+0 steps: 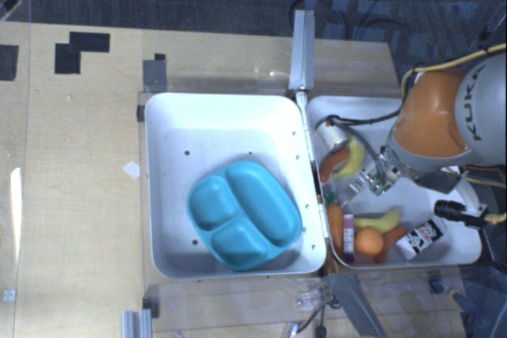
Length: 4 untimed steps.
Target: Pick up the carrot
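Carrot: right bin, hard against its left wall, toward front-left corner; long axis parallel to that wall, front to back. Orange fruit and banana just beside, on its right.

Gripper: above bin's middle, carrot lies forward-left of it, near, apart. Nothing visibly held.

Arm: enters from right, orange band over bin's right half, wrist angled down-left toward carrot's wall.

Judgement: wall leaves little room for finger on that side.

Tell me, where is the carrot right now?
The carrot lies in the right bin, against its left wall near the front, just left of an orange.
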{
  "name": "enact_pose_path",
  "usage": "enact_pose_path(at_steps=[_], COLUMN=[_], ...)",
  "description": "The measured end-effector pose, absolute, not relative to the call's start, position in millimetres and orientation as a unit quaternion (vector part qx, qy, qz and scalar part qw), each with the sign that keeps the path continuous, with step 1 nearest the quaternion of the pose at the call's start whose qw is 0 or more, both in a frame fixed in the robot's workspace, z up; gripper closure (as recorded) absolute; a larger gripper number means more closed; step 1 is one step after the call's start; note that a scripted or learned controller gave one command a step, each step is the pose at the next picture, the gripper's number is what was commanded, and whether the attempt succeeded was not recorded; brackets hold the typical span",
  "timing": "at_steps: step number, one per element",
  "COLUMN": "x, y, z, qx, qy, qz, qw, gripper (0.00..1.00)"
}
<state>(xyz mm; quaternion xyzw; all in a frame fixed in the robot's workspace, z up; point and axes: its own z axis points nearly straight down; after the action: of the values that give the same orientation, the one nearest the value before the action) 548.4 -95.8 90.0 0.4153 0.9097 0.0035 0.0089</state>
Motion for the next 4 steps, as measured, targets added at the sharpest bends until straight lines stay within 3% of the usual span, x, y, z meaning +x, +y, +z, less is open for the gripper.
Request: enact_pose_path(at_steps=[1,2,3,4], x=[577.3,515.1,571.5,495.7], y=[-87,-99,-143,-138], z=[140,94,90,90], qx=[0.453,0.503,0.562,0.461], qy=[0.891,0.864,0.827,0.887], qz=[0.0012,0.0015,0.0025,0.0035], qw=[0.002,0.004,0.005,0.011], gripper=[0.00,0.00,0.00,0.00])
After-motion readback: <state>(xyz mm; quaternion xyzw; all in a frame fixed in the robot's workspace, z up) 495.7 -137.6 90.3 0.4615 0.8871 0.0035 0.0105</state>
